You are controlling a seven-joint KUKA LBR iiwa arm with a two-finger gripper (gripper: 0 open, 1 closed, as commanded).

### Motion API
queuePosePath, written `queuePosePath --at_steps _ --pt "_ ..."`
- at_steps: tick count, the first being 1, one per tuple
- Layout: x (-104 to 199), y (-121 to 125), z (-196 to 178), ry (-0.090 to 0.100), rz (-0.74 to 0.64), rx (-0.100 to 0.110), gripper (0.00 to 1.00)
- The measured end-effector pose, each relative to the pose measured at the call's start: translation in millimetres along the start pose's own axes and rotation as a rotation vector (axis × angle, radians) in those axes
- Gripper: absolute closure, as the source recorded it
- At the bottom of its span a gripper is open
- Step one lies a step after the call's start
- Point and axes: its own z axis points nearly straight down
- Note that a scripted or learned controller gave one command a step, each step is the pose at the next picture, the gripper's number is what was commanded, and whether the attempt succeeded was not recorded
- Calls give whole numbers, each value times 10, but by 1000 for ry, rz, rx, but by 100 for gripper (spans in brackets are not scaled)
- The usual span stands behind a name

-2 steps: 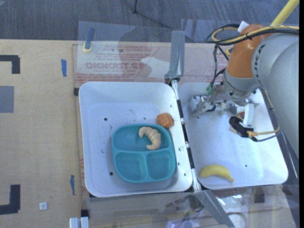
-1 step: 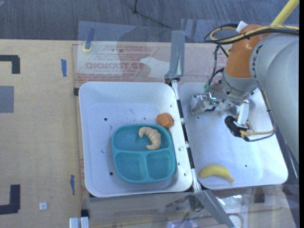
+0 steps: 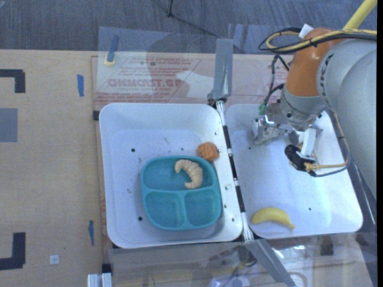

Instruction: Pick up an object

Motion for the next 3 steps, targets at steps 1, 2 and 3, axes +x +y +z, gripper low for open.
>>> queuePosePath --at_steps 1,2,3 --pt "0 1 -2 -1 0 -1 0" --pt "-3 1 -110 0 0 -2 100" --pt "-2 3 -112 -1 0 -2 0"
